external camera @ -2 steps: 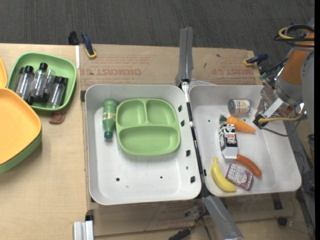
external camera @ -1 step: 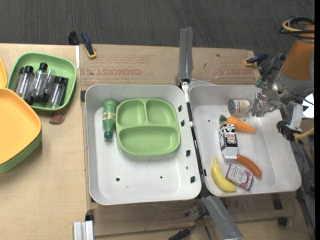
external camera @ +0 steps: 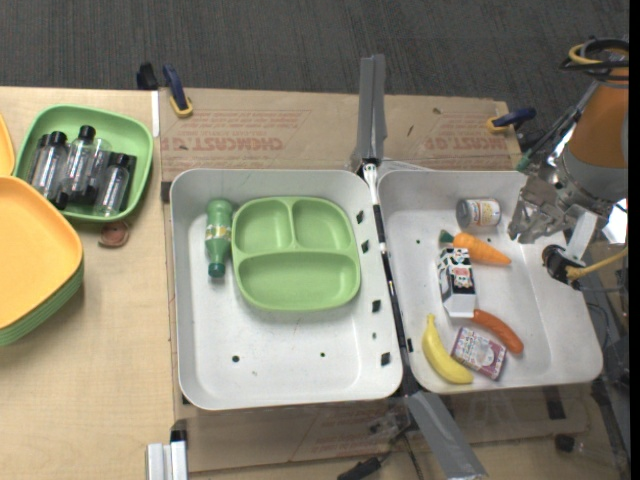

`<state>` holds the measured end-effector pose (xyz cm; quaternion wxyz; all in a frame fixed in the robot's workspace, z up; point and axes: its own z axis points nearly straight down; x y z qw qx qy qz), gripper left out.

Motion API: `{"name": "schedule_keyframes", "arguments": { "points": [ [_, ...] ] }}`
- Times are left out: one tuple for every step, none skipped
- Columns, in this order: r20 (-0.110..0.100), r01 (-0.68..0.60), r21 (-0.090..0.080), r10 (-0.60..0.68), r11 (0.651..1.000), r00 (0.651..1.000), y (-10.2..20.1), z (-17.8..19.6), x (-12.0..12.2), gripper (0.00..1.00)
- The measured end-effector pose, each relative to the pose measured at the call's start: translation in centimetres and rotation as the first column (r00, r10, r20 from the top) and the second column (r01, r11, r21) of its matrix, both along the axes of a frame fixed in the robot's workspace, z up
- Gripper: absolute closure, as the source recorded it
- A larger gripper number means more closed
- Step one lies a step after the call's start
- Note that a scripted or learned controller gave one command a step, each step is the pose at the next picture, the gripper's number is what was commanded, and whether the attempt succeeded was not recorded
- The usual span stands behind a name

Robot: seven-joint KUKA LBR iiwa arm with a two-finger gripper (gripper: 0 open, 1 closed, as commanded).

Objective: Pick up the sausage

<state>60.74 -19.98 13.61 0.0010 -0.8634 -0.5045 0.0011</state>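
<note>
The gripper hovers over the right bin's far right side; whether it is open I cannot tell. The sausage lies nearer, between milk carton and packet. Descend centred, avoiding neighbours.

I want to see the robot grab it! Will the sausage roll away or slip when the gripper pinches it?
The sausage looks smooth and rounded, so it may slip from a pinch. It lies flat on the right bin floor with a pink packet close beside it, so it probably won't roll far. It looks like a small toy, likely light and stiff.
</note>
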Motion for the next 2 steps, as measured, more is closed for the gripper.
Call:
{"name": "schedule_keyframes", "arguments": {
  "points": [
    [0.004, -0.335, -0.003, 0.335, 0.942, 0.942, 1.0, 2.4, 5.2, 1.0],
    [0.002, 0.053, -0.002, -0.053, 0.999, 0.999, -1.6, 3.7, 3.4, 1.0]
  ]
}}
